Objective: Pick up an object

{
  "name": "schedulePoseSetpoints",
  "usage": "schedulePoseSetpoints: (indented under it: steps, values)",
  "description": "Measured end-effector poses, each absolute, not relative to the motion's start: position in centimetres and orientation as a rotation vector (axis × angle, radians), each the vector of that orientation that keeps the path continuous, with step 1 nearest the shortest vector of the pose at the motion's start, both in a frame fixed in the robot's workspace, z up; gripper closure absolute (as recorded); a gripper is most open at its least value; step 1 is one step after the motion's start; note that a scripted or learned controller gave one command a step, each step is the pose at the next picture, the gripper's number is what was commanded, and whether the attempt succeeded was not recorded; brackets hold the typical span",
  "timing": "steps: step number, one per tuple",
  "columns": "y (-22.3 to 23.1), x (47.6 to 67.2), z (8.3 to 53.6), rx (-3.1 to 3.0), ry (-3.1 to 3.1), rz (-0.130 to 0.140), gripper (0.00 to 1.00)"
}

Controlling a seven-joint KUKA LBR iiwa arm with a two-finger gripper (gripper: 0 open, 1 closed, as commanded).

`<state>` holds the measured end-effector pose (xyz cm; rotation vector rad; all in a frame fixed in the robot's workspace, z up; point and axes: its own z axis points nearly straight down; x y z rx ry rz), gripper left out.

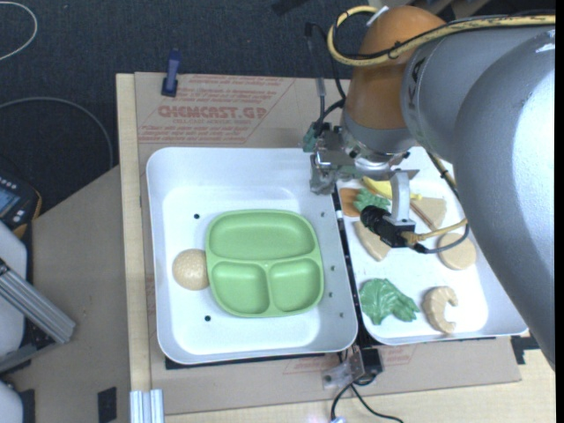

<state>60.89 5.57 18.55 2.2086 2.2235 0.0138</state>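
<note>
The grey arm point(476, 104) reaches in from the right, its orange band point(388, 51) bent down above the wrist, with the gripper point(381, 203) low over the right bin's point(493, 320) far end among yellow, orange and green food pieces point(370, 196). Whether the jaws are clenched or released I cannot tell; they seem partly hidden. The left bin point(167, 236) holds a green divided tray point(263, 261) and a tan ball point(189, 270).

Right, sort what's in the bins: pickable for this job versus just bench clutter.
Pickable:
green leafy piece
curled tan piece
tan ball
green divided tray

Just lying about:
cardboard sheet
blue clip
</note>
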Motion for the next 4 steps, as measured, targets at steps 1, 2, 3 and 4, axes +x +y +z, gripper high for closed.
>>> schedulePoseSetpoints:
  steps: [1,2,3,4]
  values:
    - [5.0,54.7,28.2,2.217,2.219,0.011,1.00]
    - [5.2,47.6,29.4,2.224,2.226,-0.004,1.00]
    - [3.3,48.1,47.8,2.212,2.212,0.027,1.00]
    - [3.6,53.2,38.3,2.227,2.224,-0.012,1.00]
